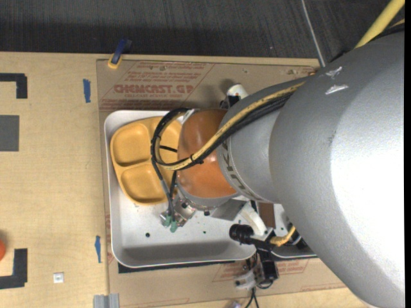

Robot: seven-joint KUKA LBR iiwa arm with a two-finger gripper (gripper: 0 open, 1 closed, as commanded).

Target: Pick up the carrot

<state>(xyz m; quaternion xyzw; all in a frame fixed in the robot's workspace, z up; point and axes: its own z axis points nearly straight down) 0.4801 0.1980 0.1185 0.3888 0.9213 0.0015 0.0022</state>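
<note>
My arm reaches in from the right and covers most of the white bin. Its orange band sits over the bin's middle. Below the band, the gripper points down close to the bin floor, near the front edge of a yellow two-compartment dish. A small green bit shows at the gripper's tip; I cannot tell what it is. The arm hides whatever lies in the middle and right of the bin.
The yellow dish fills the bin's left rear. Black and yellow cables loop over the dish. A small orange-red object lies at the bench's far left edge. A bare strip of bin floor runs along the front.
</note>
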